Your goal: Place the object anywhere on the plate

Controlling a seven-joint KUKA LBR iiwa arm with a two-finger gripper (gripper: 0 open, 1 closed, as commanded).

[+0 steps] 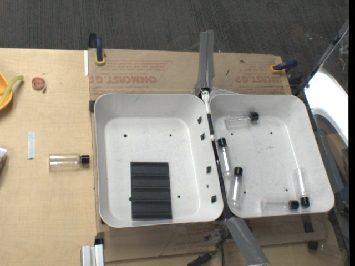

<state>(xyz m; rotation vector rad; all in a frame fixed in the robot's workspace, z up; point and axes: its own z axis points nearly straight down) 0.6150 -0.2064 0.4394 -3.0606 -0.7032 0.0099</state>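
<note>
Though an orange dish (3,97) is cut off at the left edge, the black ridged plate (150,191) lies plain in the left bin (105,148). Clear black-capped vials (237,183), bodies faint against white, lie scattered in the right bin (310,143). The claw's state cannot be told.
</note>
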